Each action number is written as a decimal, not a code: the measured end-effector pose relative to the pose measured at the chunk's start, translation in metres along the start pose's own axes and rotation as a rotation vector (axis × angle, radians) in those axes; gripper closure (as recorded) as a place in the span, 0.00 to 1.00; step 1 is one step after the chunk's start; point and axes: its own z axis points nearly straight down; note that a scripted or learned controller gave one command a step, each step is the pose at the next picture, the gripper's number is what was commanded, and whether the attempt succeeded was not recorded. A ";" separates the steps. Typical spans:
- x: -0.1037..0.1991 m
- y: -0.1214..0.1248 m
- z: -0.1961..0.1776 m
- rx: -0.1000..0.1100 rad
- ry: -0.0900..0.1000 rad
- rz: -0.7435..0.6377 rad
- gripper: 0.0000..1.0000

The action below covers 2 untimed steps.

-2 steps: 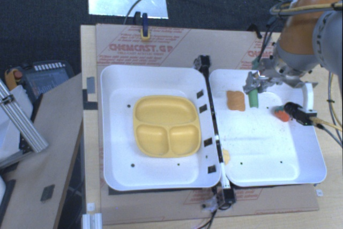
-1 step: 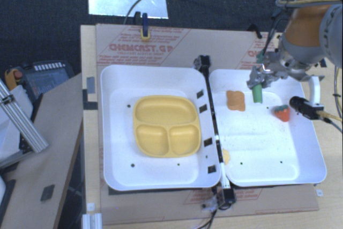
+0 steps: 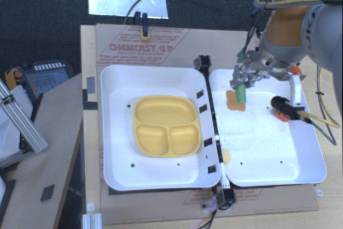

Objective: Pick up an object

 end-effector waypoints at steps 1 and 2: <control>0.061 -0.017 0.006 0.003 0.001 0.000 1.00; 0.117 -0.035 -0.003 0.002 0.001 -0.001 1.00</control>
